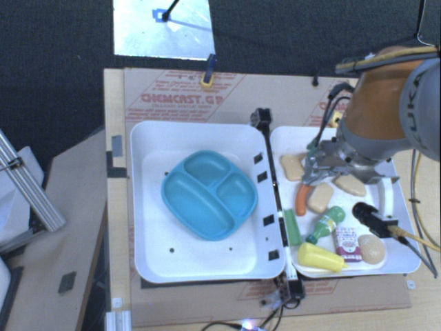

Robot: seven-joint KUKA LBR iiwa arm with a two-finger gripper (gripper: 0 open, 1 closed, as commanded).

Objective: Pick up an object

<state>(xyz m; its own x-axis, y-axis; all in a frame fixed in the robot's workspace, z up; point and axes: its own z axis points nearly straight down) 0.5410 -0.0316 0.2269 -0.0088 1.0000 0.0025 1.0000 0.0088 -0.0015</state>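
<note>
Grey arm (386, 109) hangs over the right bin (406, 257), its gripper (318, 173) low among toy foods beside a carrot (302, 198); whether it grips anything cannot be told.

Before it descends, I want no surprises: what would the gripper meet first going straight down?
Probably the orange carrot or the tan bread piece beside it, just under the gripper; depth is unclear.
</note>
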